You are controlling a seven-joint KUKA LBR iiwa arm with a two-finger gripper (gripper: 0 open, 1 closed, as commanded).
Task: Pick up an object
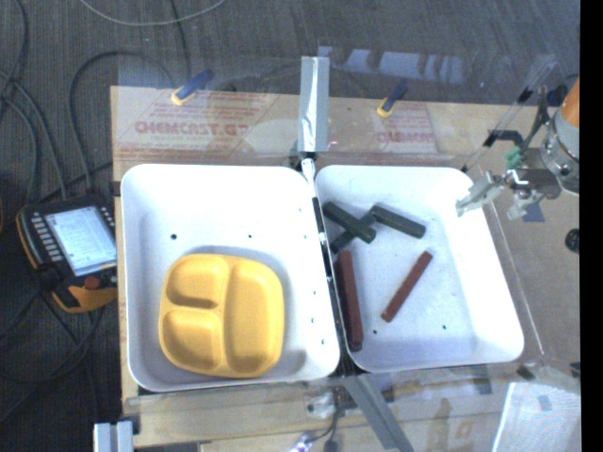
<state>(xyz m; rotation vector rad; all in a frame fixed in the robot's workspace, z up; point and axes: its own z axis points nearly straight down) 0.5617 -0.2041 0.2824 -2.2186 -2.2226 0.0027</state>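
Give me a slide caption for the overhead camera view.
Yellow plastic divided tray in left white bin; brown and dark sticks in right; claw above its corner.

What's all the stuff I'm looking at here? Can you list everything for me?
White bins: 2, white, side by side on the bench; left bin, right bin.
Divided tray: 1, yellow, in the left bin, toward its near edge.
Dark bars: 2, dark grey-green, right bin, far left part.
Brown sticks: 2, reddish brown, right bin; one in the middle, one along the left wall.
Clamps: 2, yellow and blue, on the board behind the bins.
Handheld screen unit: 1, orange and black, left of the bench.
Cables: several, dark and white, on the floor.
Robot hand: 1, metal, over the right bin's far right corner.
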